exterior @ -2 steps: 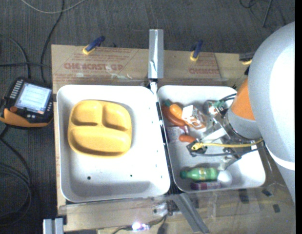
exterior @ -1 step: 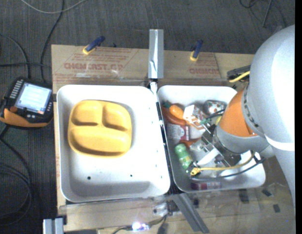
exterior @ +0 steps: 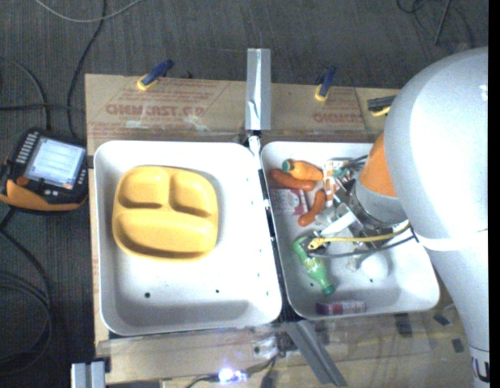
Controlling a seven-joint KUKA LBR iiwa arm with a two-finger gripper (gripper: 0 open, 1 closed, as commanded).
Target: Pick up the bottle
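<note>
The green bottle (exterior: pixel 313 267) lies in the right bin (exterior: pixel 411 297), just beside the claw (exterior: pixel 334 231). I cannot tell the claw's state. It could grab the carrot (exterior: pixel 302 173) instead.

I watch through one fixed overhead camera, slanting down on both bins (exterior: pixel 266 217), the arm (exterior: pixel 443 152) crowding the frame's right

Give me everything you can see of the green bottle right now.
The green bottle looks like translucent plastic. It lies on its side on the floor of the right bin, slanting from upper left to lower right. The gripper hangs just above its upper end; whether they touch is unclear.
</note>
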